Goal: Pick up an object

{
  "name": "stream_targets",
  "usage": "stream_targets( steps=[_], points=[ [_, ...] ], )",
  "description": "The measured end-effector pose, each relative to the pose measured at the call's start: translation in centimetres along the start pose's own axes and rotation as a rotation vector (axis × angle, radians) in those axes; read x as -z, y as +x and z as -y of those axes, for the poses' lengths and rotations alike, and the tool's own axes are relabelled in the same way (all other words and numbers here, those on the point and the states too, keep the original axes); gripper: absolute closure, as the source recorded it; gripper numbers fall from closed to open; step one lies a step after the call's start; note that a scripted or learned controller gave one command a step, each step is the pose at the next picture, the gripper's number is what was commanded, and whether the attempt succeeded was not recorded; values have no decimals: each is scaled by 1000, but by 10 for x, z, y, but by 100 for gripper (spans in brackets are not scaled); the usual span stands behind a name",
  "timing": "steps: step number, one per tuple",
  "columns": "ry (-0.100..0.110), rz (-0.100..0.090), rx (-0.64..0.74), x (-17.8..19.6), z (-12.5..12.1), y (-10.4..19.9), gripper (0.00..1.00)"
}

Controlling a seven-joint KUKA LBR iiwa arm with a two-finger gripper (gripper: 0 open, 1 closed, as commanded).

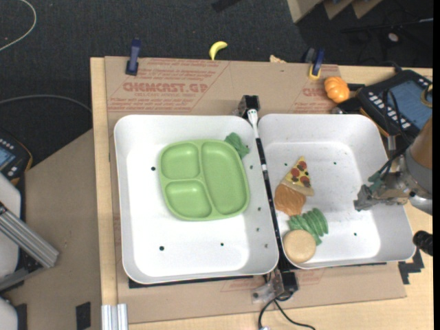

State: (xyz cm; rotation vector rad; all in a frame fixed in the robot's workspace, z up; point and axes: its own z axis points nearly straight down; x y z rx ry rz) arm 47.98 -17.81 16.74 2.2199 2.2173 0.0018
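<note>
my claw (364, 199) hangs at the right of the frame, low over the bare floor of the right-hand shallow white plastic bin (344, 143), and i cannot tell from this slanted look whether it is parted or closed. nothing sits in it that i can see.

going from the bottom of the frame upward, my likely targets bunch along the right bin's left wall. lowest is a round tan toy bun (300, 246), just beside a ribbed green toy vegetable (311, 221). above them a brown toy bread piece (289, 199) appears to touch a small triangular toy pizza slice with red spots (300, 172). all of them lie well apart from my claw, across open bin floor.

the risks, as i judge them: the pieces crowd each other, so closing on one could nudge its neighbour or catch two at once. they hug the wall between the bins, which may block one side of my approach. the pizza slice looks flat and could slip out from under me.

in the left-hand white bin (137, 205), a pale green plastic plate with three compartments (203, 179) lies flat and wide, likely too broad for me, with a small green toy piece (238, 144) at its upper right corner.
</note>
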Motion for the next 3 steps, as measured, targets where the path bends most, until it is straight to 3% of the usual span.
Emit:
stream_targets(
  steps=[1, 2, 3],
  points=[
    [-6, -6, 16, 86, -2, 116, 100],
    [3, -6, 12, 84, 0, 199, 100],
    [-12, -6, 9, 207, -1, 236, 100]
  ],
)
